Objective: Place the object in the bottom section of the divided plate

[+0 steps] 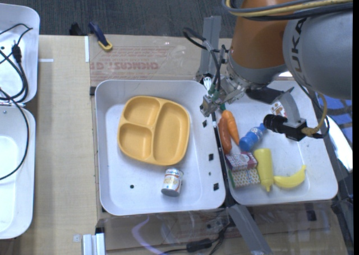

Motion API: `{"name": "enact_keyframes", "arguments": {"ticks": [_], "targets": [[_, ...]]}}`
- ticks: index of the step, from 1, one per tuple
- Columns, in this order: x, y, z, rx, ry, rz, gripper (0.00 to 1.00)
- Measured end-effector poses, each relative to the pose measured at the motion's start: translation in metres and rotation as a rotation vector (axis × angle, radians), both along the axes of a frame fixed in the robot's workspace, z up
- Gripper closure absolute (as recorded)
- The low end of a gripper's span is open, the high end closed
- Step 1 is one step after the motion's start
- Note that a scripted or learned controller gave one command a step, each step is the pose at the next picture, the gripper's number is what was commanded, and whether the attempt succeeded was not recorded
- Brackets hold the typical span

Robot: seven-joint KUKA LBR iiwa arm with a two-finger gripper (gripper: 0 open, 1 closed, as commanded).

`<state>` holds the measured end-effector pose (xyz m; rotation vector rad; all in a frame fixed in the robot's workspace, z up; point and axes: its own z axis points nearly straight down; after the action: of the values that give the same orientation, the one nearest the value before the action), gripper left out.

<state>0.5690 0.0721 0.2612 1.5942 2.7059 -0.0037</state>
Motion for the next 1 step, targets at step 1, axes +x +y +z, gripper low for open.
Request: {"name": "enact_keyframes", "arguments": {"ticks": [1], "targets": [[-0.0722, 0.0412, -0.0223, 0.0, 0.004, 0.098, 1.0]]}}
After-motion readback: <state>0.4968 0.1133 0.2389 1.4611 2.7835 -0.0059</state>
